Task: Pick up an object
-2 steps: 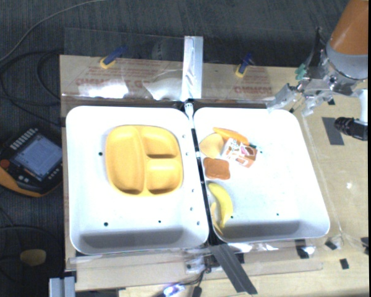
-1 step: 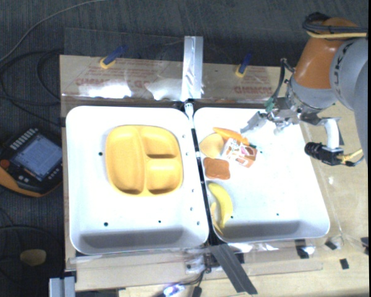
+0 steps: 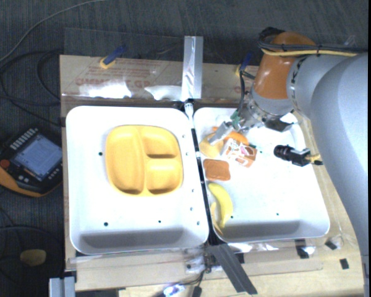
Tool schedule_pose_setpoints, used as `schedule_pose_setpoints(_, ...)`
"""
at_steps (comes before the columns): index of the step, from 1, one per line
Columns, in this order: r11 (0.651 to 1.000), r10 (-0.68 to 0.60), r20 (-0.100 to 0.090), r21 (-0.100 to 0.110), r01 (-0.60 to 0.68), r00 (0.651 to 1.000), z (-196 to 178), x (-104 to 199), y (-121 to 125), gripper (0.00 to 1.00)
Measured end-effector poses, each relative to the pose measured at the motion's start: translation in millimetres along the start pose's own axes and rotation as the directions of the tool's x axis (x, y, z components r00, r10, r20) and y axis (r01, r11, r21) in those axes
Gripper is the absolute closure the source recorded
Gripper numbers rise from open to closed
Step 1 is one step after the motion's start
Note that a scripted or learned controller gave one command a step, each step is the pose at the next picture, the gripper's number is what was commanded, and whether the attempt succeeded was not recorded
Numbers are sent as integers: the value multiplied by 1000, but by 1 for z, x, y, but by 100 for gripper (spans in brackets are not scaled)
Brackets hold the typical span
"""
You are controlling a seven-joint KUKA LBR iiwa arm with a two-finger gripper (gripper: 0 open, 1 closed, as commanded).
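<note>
Over the right bin (image 3: 309, 221), gripper (image 3: 226, 130) sits low beside an orange-white packet (image 3: 240, 151). Fingers' state: cannot tell. Yellow tray (image 3: 143, 159) fills the left bin (image 3: 86, 228).

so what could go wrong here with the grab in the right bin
The gripper is down among crowded items: the orange packet, a brown piece and the banana lie close by, so it may nudge or catch the wrong one. It also works near the bin wall, where a thing could wedge or slip.
</note>
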State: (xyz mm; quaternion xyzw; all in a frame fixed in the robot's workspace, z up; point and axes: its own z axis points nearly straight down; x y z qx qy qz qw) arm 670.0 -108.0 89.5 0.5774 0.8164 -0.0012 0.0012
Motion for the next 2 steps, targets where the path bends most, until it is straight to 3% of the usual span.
schedule_pose_setpoints(1,1000,0,1,-7,0,1000,-10,0,2,100)
schedule_pose_setpoints(2,1000,-18,-4,1,18,1000,-93,83,28,100)
